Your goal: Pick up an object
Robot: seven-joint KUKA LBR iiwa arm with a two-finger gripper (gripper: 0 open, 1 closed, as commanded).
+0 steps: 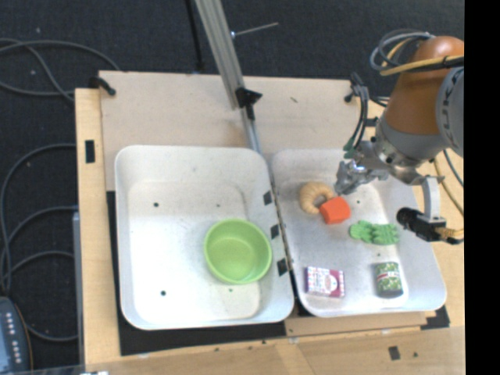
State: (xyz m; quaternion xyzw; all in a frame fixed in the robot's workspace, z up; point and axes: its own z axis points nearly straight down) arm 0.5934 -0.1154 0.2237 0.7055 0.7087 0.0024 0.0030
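My gripper (346, 182) hangs over the right bin (426, 276), just above and to the right of an orange block (334, 210). A tan ring-shaped piece (312, 197) lies to the left of the block, touching it. A green leafy toy (373, 233) sits to the block's lower right. Near the bin's front lie a small pink-and-white packet (324, 281) and a dark green can (387, 279). Nothing shows between the fingers.
The left bin (156, 201) holds a lime green bowl (237, 251). A metal pole (223, 45) slants from the top of the view down to the gap between the bins. Cables hang beside the arm at the right.
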